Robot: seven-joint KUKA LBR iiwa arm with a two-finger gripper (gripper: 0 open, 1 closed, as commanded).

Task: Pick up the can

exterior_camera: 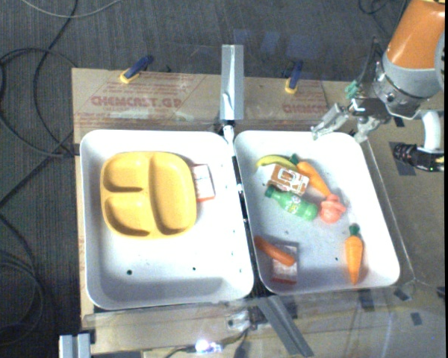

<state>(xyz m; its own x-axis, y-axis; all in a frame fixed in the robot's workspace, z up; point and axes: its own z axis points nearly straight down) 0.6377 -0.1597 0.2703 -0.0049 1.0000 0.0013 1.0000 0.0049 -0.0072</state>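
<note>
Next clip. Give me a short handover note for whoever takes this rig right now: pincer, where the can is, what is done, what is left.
Pincer: open, holding nothing, above the far right corner of the right bin.
Can: lying in the right bin's far half, touching a green bottle, with a banana and a carrot close by.
Done: no pick yet.
Left: move toward the can, descend, grip, lift.
</note>
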